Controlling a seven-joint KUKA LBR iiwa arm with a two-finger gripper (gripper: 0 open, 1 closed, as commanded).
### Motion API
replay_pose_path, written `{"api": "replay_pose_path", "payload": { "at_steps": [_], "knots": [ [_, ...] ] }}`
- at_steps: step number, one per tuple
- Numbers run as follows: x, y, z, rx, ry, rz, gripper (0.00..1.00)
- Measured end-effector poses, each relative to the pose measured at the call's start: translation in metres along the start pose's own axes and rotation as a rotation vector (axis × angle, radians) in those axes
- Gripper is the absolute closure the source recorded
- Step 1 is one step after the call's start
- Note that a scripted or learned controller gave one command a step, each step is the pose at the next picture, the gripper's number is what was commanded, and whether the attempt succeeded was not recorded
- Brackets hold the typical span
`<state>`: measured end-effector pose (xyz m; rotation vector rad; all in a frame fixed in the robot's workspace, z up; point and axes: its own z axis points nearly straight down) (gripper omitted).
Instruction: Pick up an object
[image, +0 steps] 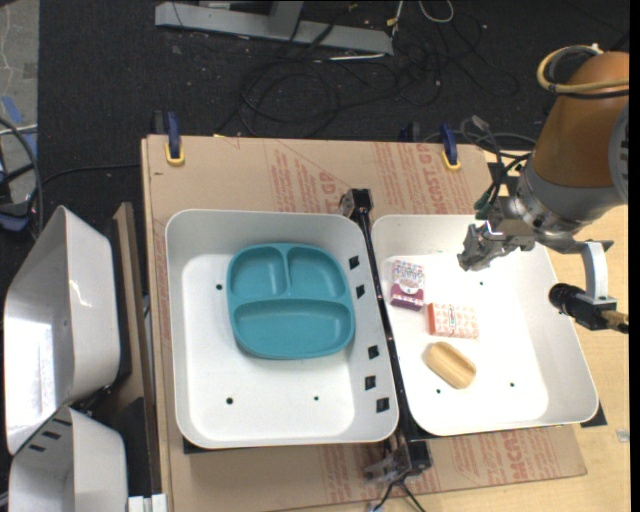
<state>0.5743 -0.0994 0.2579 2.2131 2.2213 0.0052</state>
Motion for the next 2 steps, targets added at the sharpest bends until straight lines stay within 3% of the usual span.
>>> {"api": "replay_pose_path", "payload": {
  "at_steps": [2],
  "knots": [
    [0.092,-0.023,0.003,0.008,0.004,-0.004,1.0]
  ]
}}
